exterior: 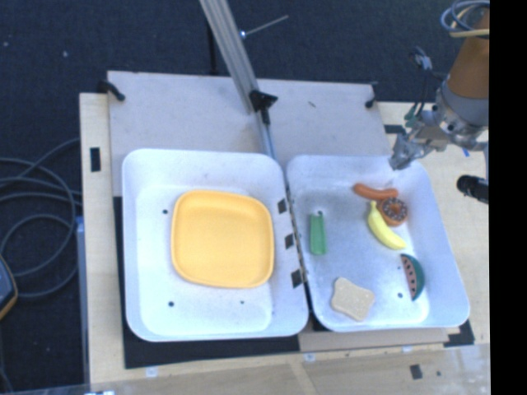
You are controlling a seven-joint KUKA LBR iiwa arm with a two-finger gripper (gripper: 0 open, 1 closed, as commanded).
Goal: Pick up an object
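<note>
The right bin (329, 179) holds several toy foods: a green stick (317, 233), an orange sausage (375, 192), a yellow banana (384, 230), a round brown donut (394, 211), a watermelon slice (413, 275) and a slice of bread (353, 299). My gripper (402, 156) hangs over the bin's far right corner, just above and right of the sausage. Nothing shows between its fingers.
The left bin (148, 179) holds a yellow square plate (222, 239). A slanted metal pole (235, 52) rises from the back, ending at a clamp between the bins. Cables lie on the floor at the left.
</note>
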